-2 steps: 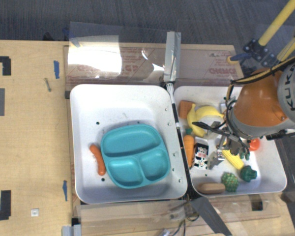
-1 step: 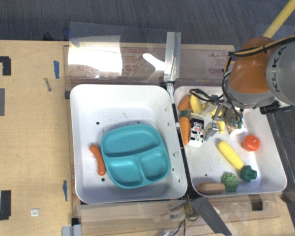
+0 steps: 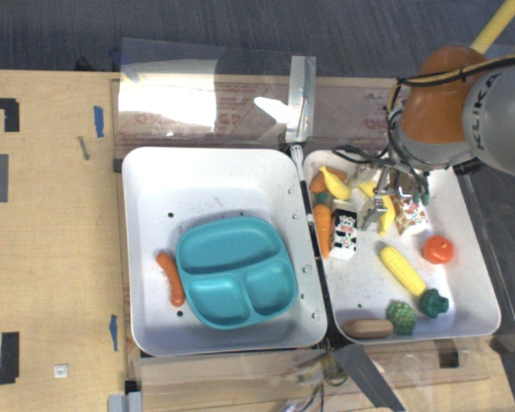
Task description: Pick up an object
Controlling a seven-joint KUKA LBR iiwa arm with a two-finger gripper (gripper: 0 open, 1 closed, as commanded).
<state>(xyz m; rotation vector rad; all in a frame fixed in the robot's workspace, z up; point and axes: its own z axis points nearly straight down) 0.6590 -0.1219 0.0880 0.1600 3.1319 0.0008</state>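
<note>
two white bins [image 3: 146,178] are sitting side by side; the gripper [image 3: 386,202] is hanging over the right one, near a banana [image 3: 333,181]; its jaw state is unclear.

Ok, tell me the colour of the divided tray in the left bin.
Teal-blue tray, seen in the camera view.

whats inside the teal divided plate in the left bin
The teal three-compartment plastic plate in the left white bin shows bare compartments with nothing in them. An orange toy sausage lies beside its left edge, outside it. What lies under the plate is covered.
</note>
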